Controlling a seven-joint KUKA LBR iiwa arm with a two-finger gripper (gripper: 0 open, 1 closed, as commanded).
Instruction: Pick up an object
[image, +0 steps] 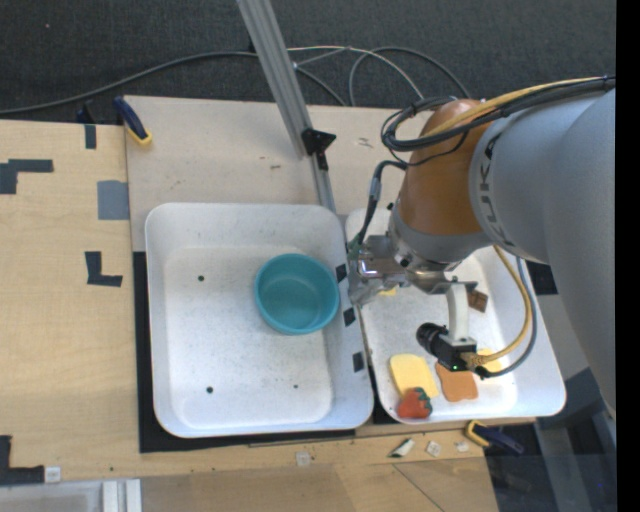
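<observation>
Your arm (500, 170) covers most of the right bin (530, 395); the grey casing and orange band hide that bin's upper half and whatever lies there. The gripper (372, 275) sits low over the seam between the two bins, a tangle of metal parts and cable. You cannot tell from here how the jaws stand, nor whether anything is between them.

Visible in the right bin's near corner:
- a pale yellow block (408, 372), flat, soft-edged, partly tucked behind the red piece
- a small red object (414, 403), rounded, with a green tip, strawberry-like; detail too small to confirm
- an orange piece (458, 385), flat, matte, touching a black fitting (440, 342) with a green light on it
- a small brown bit (478, 300), half hidden by the wrist.

Left bin (180, 300): shallow white plastic, rounded corners, speckled floor with a few dark dots. A teal bowl (296, 292) stands upright near its right wall, round, smooth, just beside the gripper but apart from it.

A grey metal pole (290, 95) runs down from the top edge, its upper end cut off. Dark cables (330, 60) loop across the bench behind it. A blue-and-yellow clamp (133, 120) sits on the wooden board's far left corner.
</observation>
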